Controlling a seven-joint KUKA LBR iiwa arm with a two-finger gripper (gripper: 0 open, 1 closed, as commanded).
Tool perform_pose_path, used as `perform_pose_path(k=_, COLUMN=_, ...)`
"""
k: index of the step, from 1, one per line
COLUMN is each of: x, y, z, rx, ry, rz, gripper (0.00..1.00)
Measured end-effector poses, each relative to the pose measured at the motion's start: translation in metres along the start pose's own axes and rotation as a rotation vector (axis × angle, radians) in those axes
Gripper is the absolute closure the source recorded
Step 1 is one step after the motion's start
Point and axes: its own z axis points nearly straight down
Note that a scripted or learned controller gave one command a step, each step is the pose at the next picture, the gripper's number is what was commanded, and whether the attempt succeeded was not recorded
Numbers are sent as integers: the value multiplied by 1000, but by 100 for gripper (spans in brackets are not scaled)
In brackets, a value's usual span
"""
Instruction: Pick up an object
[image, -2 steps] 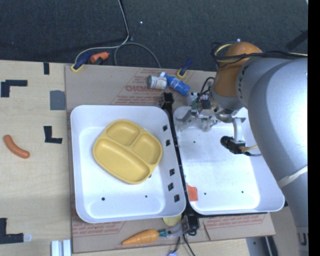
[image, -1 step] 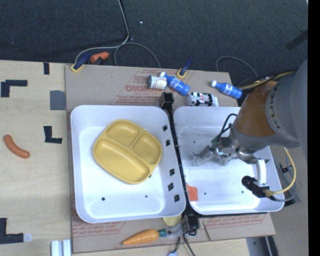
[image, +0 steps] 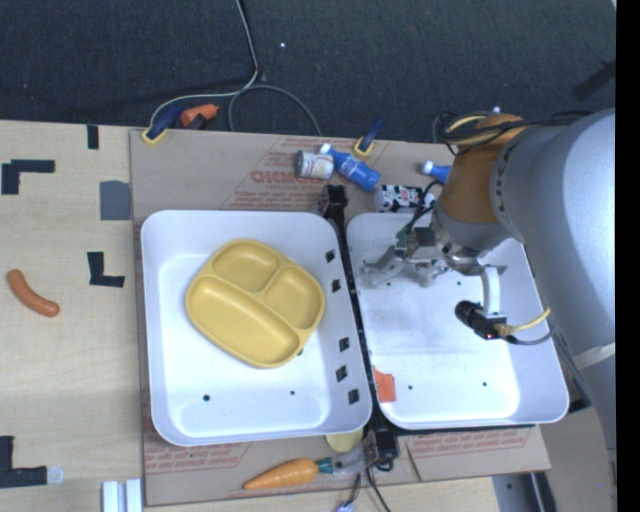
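1. The tool (image: 385, 268) hangs low in the right bin (image: 445, 395); I cannot tell its state.
2. The nearest thing, a yellow plate (image: 257, 301), lies to its left, in the left bin (image: 165, 300).

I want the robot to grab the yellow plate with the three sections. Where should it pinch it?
Probably on the rim of the yellow divided plate, coming straight down from above. It lies flat and is too wide to span, so only its thin raised edge fits between two fingers. The edge nearest the right bin looks best, since the arm reaches in from that side.
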Motion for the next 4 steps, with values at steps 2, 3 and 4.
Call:
perform_pose_path(k=2, x=-55, y=33, z=-28, rx=1, ry=-2, rz=7, gripper=0)
perform_pose_path(k=3, x=10, y=-6, z=1, rx=0, ry=-3, rz=0, gripper=0)
perform_pose_path(k=4, x=10, y=43, z=1, rx=0, ry=0, rz=2, gripper=0)
